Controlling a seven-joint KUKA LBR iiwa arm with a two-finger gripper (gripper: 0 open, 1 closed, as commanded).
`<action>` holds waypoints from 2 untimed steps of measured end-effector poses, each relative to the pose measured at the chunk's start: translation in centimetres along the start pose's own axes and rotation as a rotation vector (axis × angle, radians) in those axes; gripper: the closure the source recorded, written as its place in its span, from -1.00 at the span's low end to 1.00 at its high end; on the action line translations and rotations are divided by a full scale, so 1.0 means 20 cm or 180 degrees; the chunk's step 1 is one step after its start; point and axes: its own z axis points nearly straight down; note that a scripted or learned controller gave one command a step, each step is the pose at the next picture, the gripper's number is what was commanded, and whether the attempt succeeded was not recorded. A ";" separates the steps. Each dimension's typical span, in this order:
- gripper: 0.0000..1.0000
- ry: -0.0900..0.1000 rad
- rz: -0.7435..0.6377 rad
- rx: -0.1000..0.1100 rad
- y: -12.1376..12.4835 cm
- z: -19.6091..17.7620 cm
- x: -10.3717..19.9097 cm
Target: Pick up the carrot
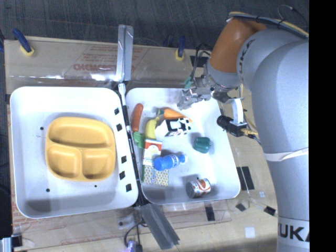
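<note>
The carrot [172, 113], orange with a green leafy end pointing left, lies in the far part of the right bin [226, 164]. It rests against a black-and-white cow toy [177, 126]. My gripper [190, 96] hangs over the bin's far edge, just up and right of the carrot's tip, with nothing seen in it.
Around the carrot lie a red sausage [137, 117], a yellow banana [151, 128], a teal cup [201, 144], a blue bottle [169, 161], a red-white carton [152, 150] and a can [198, 187]. The left bin [26, 182] holds a yellow divided plate [81, 147].
</note>
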 end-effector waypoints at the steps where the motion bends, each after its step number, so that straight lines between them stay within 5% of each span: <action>1: 1.00 -0.0001 0.0204 0.0001 0.00 -0.09 -0.07; 2: -1.00 -0.0001 0.0204 0.0001 0.00 -0.09 -0.07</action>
